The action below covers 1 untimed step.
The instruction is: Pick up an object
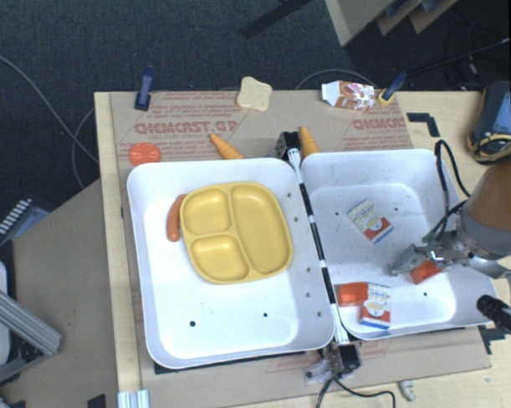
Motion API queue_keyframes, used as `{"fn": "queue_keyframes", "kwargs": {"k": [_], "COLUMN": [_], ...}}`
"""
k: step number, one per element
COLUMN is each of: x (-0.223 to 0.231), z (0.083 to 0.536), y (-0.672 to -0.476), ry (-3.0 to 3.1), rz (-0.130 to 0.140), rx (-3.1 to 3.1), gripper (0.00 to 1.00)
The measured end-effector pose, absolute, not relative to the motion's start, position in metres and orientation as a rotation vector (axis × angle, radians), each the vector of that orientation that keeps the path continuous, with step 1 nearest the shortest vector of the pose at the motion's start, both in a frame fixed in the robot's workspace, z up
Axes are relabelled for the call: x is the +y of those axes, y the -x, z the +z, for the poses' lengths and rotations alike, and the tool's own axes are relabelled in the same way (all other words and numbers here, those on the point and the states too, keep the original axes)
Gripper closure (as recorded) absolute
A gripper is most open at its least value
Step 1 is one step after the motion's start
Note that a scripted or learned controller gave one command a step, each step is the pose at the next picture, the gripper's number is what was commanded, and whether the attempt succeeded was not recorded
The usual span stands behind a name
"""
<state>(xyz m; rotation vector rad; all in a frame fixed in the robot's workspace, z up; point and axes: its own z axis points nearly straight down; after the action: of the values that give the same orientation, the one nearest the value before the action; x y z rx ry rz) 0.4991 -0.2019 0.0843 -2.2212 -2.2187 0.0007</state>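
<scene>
A: The fingers (418,263) sit low in the right bin (405,164), spread open, with a small orange-red piece (425,272) lying just beside one tip. I can't see it between them, so I wouldn't call it held.

B: Then closing here could nudge it aside?

A: Likely; it's small and off-centre, near the bin's right wall.

B: And the neighbours?

A: The little carton (369,221) sits apart up-left; the orange block (352,293) and the second carton (376,306) touch near the front rim. The yellow tray (235,231) and the sausage (173,220) in the left bin (218,342) are well clear.
</scene>
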Motion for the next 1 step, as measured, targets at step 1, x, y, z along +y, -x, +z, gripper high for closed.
{"fn": "queue_keyframes", "kwargs": {"k": [1], "x": [-0.2019], "z": [0.0948], "y": [-0.5], "ry": [2.224], "rz": [-0.002], "rx": [-2.221], "gripper": [1.0]}}
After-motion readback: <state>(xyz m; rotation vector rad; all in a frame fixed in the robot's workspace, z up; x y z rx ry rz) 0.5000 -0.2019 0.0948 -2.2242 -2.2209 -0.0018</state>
